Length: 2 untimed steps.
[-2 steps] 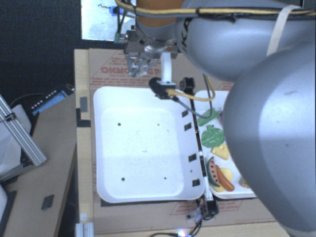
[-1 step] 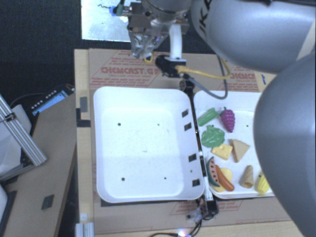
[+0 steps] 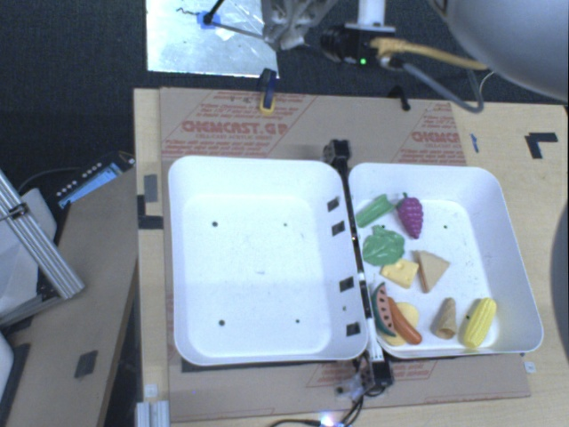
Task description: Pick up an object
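Brown cardboard sheeting is covering the bench, and we are viewing two shallow white bins lying on it side by side, joined by black clips along their shared edge. We are noting that the left bin is showing a bare white floor. The right bin is holding all the toy food items. At its upper left, a green pea pod is lying tilted, with a purple grape bunch just beside it. Below these, a green leafy piece is touching a yellow cheese wedge, and a tan triangular slice is resting near them. Along the lower edge we are seeing a watermelon slice, a hot dog, a brown cone and a yellow corn cob.

The gripper is hanging at the top of the view, well apart from both bins, over a shiny sheet. We cannot tell its state, and nothing is visible in its hold.
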Available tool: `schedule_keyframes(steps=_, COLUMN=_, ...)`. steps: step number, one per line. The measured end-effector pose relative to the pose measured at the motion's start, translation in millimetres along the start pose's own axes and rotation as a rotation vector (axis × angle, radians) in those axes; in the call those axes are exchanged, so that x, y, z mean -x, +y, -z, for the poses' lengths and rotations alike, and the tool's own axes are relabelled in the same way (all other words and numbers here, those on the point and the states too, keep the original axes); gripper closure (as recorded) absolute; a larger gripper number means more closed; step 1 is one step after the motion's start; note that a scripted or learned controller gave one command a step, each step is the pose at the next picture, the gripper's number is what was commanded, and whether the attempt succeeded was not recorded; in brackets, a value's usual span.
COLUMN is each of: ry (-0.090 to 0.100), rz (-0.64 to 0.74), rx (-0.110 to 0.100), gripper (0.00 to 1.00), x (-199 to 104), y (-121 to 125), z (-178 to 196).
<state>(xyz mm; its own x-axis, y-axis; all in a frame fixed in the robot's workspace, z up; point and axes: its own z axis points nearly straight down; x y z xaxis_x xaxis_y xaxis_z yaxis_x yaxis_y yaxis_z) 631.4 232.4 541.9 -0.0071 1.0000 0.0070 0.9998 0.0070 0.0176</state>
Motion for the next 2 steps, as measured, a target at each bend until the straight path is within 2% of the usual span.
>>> schedule_keyframes(steps=1, ry=-0.008, rz=-0.011, rx=-0.014, gripper=1.0, x=72, y=38, z=-7)
schedule_keyframes(steps=2, ry=-0.009, rz=-0.007, rx=-0.025, gripper=1.0, x=81, y=34, z=-97)
